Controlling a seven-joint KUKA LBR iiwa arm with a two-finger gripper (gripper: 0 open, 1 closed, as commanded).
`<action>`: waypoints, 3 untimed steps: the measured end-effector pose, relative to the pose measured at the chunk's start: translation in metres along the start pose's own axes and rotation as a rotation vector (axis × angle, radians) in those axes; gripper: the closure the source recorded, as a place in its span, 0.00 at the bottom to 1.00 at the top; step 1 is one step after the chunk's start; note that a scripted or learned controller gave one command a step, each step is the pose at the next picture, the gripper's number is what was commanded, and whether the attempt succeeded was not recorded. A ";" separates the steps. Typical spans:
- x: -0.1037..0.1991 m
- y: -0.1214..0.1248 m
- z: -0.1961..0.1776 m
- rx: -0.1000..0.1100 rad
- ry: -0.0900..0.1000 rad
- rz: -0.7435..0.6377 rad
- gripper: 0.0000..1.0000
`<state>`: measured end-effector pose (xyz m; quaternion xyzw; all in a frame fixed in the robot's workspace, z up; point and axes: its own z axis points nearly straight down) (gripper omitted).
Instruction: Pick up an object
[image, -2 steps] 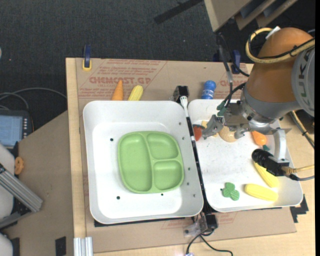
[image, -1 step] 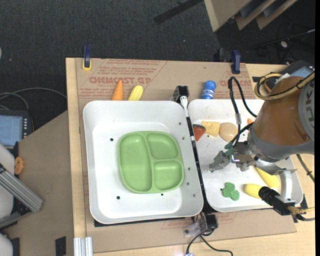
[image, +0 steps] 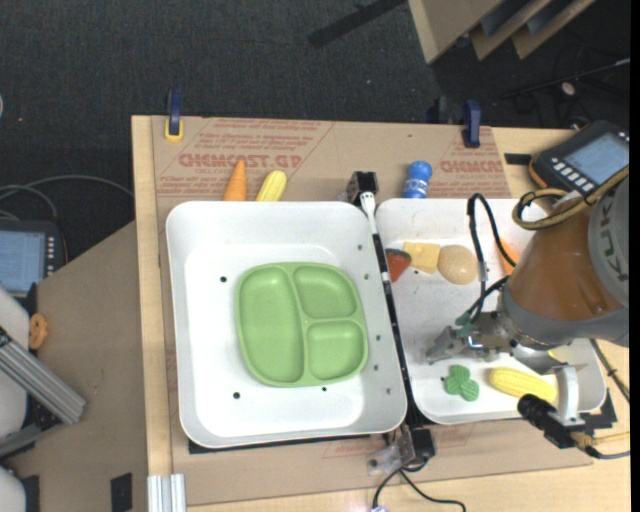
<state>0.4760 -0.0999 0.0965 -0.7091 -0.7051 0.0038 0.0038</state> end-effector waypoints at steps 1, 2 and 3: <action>-0.020 0.077 0.012 -0.017 -0.003 -0.007 0.00; -0.020 0.074 0.001 -0.015 -0.002 -0.004 1.00; 0.015 0.115 -0.126 -0.029 -0.002 -0.012 1.00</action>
